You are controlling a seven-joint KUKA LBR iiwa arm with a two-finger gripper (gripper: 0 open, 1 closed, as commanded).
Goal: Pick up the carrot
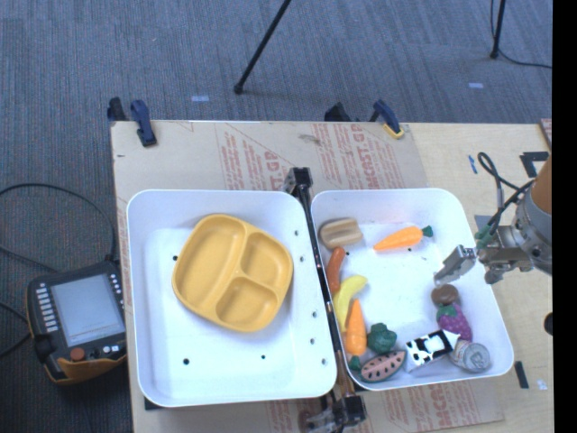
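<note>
An orange carrot with a green top lies in the right bin, towards its far side. A second orange carrot lies near the bin's front left, next to a banana. My gripper hangs over the bin's right rim, to the right of the far carrot and a little nearer the front. It is open with nothing between its fingers.
The right bin also holds a bread roll, a sausage, broccoli, a watermelon slice, grapes, a brown piece, a can and a black-and-white box. A yellow divided plate sits in the left bin.
</note>
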